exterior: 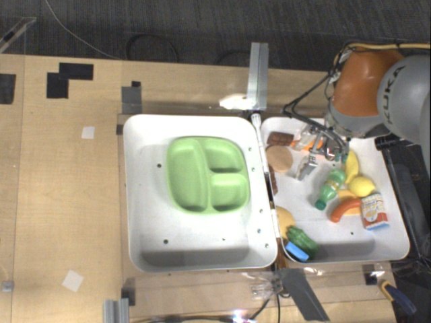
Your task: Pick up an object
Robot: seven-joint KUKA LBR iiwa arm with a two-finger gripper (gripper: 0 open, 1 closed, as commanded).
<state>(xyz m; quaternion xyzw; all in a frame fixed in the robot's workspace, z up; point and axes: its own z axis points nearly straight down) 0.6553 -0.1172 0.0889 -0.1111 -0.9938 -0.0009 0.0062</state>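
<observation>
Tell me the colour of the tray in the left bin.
Light green; the tray shows best in the camera view.

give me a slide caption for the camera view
Arm's gripper low over right bin of toy food; green tray in left bin.

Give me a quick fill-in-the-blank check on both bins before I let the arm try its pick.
1. The green divided tray lies in the ____ bin.
2. The hand hovers over the ____ bin.
3. The small bottle beside the yellow lemon is ____ in colour.
4. The green tray has ____ compartments.

Missing words: left; right; green; three
</observation>
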